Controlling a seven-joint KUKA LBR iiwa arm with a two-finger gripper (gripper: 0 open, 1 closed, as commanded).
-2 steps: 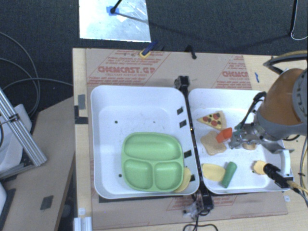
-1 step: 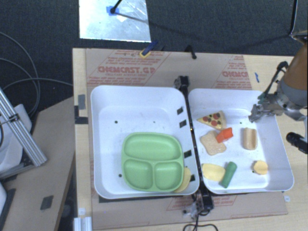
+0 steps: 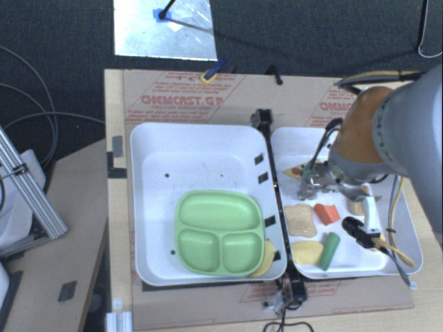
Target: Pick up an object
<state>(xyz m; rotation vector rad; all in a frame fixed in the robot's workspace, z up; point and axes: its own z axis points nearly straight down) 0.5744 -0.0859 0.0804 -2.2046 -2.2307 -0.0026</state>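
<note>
Your tool (image 3: 313, 182) hangs low in the right bin (image 3: 408, 244), near the orange block (image 3: 327, 213); you cannot tell its state.

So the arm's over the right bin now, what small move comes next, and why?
Probably a short descent toward the orange block. The gripper sits above the right bin, beside the beige round piece, with nothing visibly between its fingers, so a pick remains to be made.
</note>
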